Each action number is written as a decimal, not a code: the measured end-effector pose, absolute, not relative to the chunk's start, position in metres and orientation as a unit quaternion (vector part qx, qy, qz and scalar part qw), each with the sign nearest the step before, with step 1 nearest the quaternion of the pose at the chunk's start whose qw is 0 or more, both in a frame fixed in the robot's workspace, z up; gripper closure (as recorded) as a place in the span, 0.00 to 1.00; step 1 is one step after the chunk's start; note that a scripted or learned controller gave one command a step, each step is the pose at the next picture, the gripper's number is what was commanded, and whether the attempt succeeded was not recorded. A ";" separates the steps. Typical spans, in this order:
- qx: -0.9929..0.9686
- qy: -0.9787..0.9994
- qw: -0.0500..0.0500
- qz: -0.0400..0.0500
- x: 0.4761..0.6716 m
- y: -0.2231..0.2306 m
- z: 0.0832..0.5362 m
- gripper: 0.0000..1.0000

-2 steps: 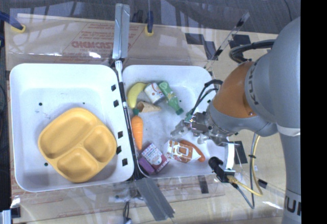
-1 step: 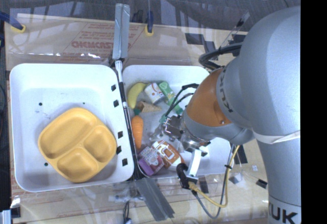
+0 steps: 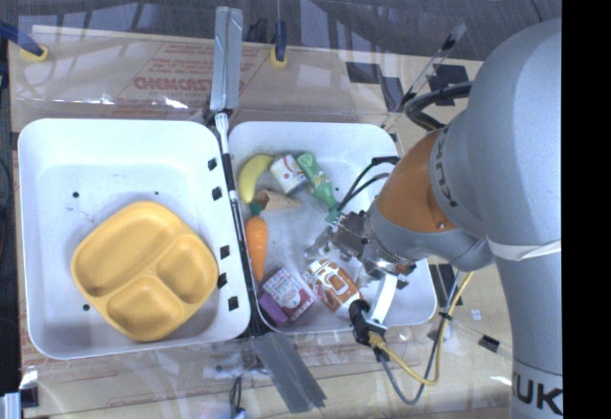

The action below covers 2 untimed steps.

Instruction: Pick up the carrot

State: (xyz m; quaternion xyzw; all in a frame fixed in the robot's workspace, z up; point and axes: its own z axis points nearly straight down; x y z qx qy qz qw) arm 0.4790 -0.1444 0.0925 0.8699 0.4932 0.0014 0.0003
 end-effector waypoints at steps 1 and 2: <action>0.929 0.370 -0.003 -0.002 0.476 -0.196 0.180 0.00; 0.969 0.247 -0.002 -0.004 0.477 -0.061 0.218 0.00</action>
